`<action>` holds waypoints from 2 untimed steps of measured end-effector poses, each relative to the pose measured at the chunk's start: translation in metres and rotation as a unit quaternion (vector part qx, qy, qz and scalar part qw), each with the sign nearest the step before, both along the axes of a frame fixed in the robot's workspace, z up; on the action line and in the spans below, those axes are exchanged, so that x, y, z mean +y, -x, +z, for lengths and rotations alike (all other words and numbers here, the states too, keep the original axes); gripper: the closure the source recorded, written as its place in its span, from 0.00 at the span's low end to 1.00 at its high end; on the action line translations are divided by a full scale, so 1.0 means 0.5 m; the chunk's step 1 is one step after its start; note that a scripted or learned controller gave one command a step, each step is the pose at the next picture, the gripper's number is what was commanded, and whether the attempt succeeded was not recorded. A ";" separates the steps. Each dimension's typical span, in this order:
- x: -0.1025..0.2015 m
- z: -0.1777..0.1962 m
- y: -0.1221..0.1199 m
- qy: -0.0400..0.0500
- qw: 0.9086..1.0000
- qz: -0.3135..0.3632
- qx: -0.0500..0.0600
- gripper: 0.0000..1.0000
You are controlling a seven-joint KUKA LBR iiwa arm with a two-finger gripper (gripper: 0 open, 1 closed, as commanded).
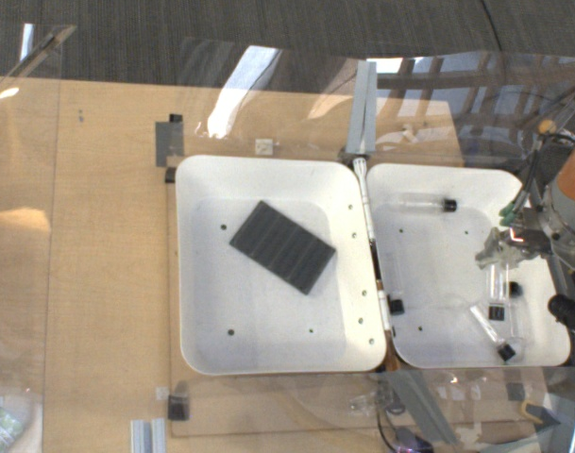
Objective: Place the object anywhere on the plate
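Observation:
A dark grey ribbed rectangular plate [283, 246] lies tilted in the left bin [202, 343], a little above its middle. Three clear tubes with black caps lie in the right bin [429, 347]: one near the back wall [424, 202], one upright in the picture at the right [498, 286], and one slanted near the front right corner [487, 331]. My gripper [507, 245] hangs over the right side of the right bin, just above the top end of the upright tube. Whether it touches that tube is unclear.
A small black piece [396, 305] sits at the right bin's left wall. A metal divider post [361, 111] stands behind the seam between the bins. Wooden bench surrounds the bins; clamps and cables [410, 423] sit along the front edge.

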State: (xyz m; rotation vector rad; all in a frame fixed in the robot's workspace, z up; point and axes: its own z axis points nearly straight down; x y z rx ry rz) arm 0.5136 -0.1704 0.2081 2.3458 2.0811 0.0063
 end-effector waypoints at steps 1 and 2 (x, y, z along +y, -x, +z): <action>0.047 -0.105 -0.011 0.000 0.998 0.067 0.002 1.00; 0.147 -0.210 -0.087 0.004 0.992 0.127 -0.002 1.00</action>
